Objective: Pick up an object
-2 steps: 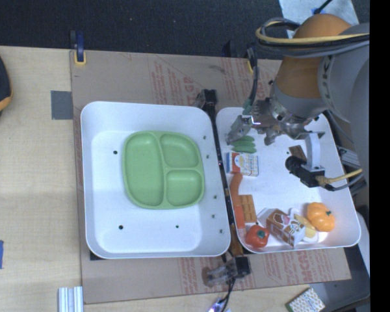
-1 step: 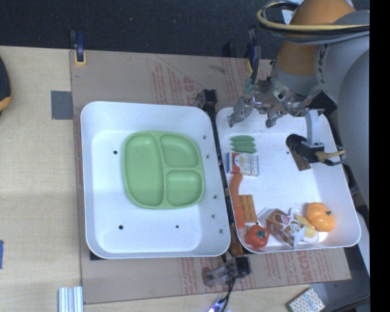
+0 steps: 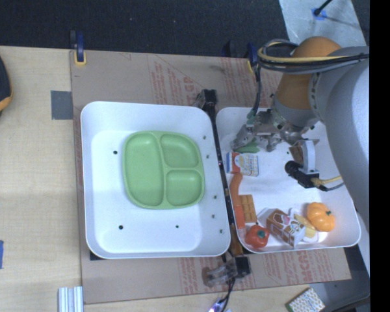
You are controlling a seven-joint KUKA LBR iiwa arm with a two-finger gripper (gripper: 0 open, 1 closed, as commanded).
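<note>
The arm [image 3: 338, 103] covers the far right corner of the right bin [image 3: 273, 174]. The gripper [image 3: 260, 135] is a blur of metal. The small packet [image 3: 247, 164] beneath it has unreadable print.

We see a pale green plate [image 3: 163, 169] in a white bin [image 3: 97, 174]. We also see a red tomato [image 3: 256, 236] and an orange fruit [image 3: 320, 216].

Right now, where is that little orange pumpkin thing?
The orange pumpkin sits in the right bin, near its front right corner, beside the brown snack packet.
</note>
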